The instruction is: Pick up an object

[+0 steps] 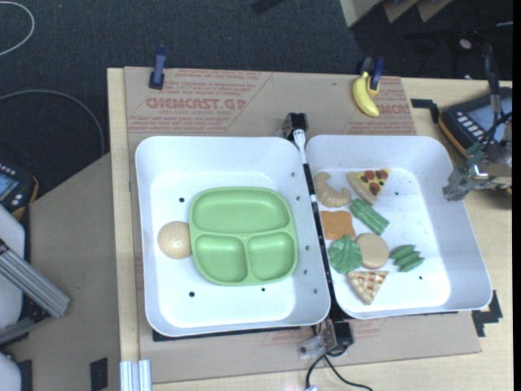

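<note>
the bench (pixel 244 92) carries two shallow white bins. the left bin (pixel 159 169) holds a green divided tray (pixel 242 235) with three compartments, and a tan cookie-like disc (pixel 174 239) lies touching the tray's left edge. the right bin (pixel 440 243) holds a cluster of toy food towards its left half: a croissant-shaped piece (pixel 330 191), a pizza slice (pixel 369 182), an orange block (pixel 336 223), a green pea pod (pixel 369 216), a dark green leaf (pixel 344 253), a round beige disc (pixel 373 250), a small green piece (pixel 406 257) and a second pizza slice (pixel 366 284). a yellow banana (pixel 365 96) sits outside the bins on the bench's far edge.

no object is lifted yet, so the step in hand looks like choosing a target and approaching. the small green piece and the upper pizza slice stand a little apart from their neighbours and seem the easier picks; the leaf, disc and orange block touch one another, so a descent there risks nudging several at once. a straight vertical drop over one piece's middle would suit best.

the gripper (pixel 470 176) sits at the right bin's right rim, well apart from the food. it is too small and blurred to tell how far the claw is spread, and nothing is seen between it.
</note>
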Robot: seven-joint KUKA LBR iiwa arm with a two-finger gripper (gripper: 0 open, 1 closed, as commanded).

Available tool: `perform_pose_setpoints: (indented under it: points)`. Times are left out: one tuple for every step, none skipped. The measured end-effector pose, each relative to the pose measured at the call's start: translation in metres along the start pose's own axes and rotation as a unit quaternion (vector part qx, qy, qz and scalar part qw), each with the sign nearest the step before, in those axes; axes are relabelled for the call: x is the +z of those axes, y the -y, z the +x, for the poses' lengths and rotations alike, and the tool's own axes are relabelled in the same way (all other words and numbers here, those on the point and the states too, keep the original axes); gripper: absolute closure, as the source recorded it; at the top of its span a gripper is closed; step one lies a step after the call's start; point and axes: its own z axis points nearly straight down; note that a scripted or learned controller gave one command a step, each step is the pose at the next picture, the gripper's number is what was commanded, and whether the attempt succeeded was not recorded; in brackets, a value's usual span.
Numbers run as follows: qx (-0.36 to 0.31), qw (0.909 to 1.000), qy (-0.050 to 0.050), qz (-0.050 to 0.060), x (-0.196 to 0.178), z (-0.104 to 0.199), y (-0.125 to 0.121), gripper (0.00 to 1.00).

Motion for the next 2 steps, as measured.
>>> perform_pose_setpoints:
  points:
    - [0.000, 1.0000, 0.001, -0.001, -0.010, 0.000, -0.001, 1.00]
    - [-0.001, 1.0000, 0.001, -0.003, -0.021, 0.000, -0.001, 1.00]
